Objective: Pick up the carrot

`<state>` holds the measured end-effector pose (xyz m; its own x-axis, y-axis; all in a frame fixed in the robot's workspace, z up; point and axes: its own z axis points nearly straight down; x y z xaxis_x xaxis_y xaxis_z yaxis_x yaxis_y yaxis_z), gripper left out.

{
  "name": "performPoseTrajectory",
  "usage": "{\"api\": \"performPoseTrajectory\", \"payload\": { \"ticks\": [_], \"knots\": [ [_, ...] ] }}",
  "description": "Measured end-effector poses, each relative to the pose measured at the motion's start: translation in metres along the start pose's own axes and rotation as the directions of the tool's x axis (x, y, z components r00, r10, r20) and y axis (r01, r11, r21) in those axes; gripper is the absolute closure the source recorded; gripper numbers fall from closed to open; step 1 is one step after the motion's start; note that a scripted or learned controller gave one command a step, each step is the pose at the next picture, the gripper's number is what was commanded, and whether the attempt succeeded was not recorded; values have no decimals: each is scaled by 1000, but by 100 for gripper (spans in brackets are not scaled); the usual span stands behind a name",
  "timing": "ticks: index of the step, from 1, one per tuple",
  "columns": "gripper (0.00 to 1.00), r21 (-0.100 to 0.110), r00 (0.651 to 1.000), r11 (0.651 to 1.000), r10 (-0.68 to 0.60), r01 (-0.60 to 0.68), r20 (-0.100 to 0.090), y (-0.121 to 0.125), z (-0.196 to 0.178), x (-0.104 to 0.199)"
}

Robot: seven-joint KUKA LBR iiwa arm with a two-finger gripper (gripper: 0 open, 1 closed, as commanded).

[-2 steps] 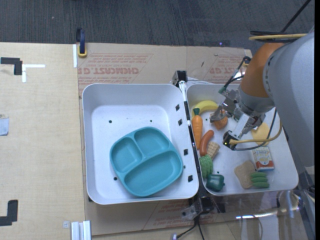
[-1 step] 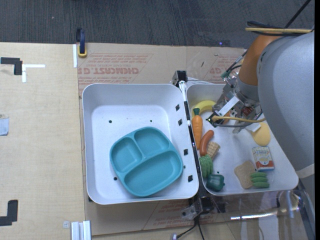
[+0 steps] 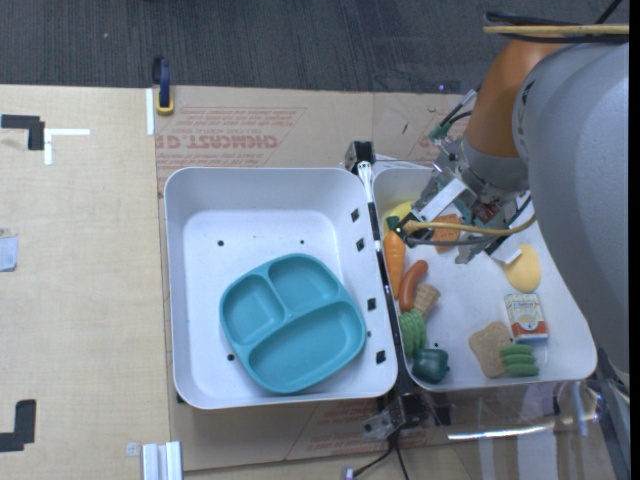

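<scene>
The long orange carrot (image 3: 396,259) lies in the right-hand shallow white bin (image 3: 560,308), pressed against that bin's left wall, its length running roughly along the wall. Just beside it on the right lies a reddish sausage-shaped piece (image 3: 413,278), and below that a tan waffle-textured piece (image 3: 426,299). A green leafy vegetable (image 3: 411,330) sits just past the carrot's lower end, and a dark green pepper-like item (image 3: 431,365) lies lower again.

The grey two-finger gripper (image 3: 420,223) hangs over the upper left part of the right bin, near the carrot's upper end. Wrist hardware and cables blur the fingertips; whether the gripper is open or closed cannot be told, and nothing can be seen held in it.

Judged step: approach and alignment for the grasp; the carrot is not yet lifted.

Notes for doing it well:
- The wall leaves little room on the carrot's left, so the closing line probably needs to run across the carrot's width with one finger slipped between carrot and wall.
- Aim at the upper or middle section, where the sausage-shaped piece crowds it less.
- Descend straight; a slanted entry risks catching the bin rim.

The left bin (image 3: 190,278) holds a teal divided plastic plate (image 3: 292,320), well apart from the work.
</scene>
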<state>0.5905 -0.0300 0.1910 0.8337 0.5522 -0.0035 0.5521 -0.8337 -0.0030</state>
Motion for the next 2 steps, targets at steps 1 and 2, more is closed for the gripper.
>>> {"api": "performPoseTrajectory", "payload": {
  "ticks": [1, 2],
  "knots": [
    [0, 2, 999, 999, 42, -42, 2, -26, 0, -3],
    [0, 0, 995, 995, -100, 100, 1, 71, 85, -40]
  ]
}}
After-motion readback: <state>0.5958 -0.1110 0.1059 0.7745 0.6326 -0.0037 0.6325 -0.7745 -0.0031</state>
